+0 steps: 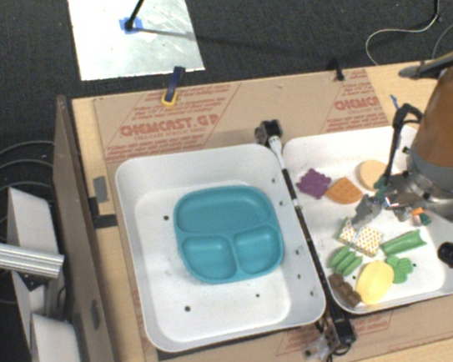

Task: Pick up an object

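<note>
The right bin (pixel 323 146) holds several toy foods: a purple grape bunch (pixel 314 181), an orange biscuit (pixel 344 191), a beige round piece (pixel 370 172), a checkered cracker (pixel 362 238), green pods (pixel 403 242), a yellow lemon (pixel 375 280) and a brown piece (pixel 342 287). My gripper (pixel 371 206) hangs low over the middle of this bin, just above and right of the checkered cracker and below the beige piece. Nothing can be seen held in it. The arm's bulk hides the bin's right part.
The left bin (pixel 149 229) holds a teal divided plate (pixel 228 232). A ridge with black clips (pixel 270 133) separates the two bins. A black cable (pixel 391 155) runs down beside the wrist. Cardboard lies beneath both bins.
</note>
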{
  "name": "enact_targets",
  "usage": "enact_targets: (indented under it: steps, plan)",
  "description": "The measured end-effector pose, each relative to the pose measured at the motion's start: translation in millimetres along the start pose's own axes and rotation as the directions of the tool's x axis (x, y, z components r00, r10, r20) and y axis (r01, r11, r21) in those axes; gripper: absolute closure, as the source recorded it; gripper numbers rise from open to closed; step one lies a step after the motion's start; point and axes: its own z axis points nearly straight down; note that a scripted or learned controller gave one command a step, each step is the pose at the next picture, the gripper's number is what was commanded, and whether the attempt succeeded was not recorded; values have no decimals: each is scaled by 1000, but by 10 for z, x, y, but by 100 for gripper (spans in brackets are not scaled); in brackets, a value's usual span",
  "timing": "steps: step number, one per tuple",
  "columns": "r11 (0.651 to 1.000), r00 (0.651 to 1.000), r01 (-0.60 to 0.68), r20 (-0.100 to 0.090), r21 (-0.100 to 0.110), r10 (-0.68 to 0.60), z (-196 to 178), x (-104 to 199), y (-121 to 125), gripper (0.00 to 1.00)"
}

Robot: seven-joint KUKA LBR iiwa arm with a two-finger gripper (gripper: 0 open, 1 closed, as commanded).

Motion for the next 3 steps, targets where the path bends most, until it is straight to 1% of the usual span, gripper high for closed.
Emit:
enact_targets:
  steps: [1,2,3]
  plan:
    - [1000,1000,-3,4,-5,3,378,-720,843,0]
    - [1000,1000,7,-1,-2,-7,1072,-51,1231,0]
    - [1000,1000,3,2,-8,-3,1167,-373,1751,0]
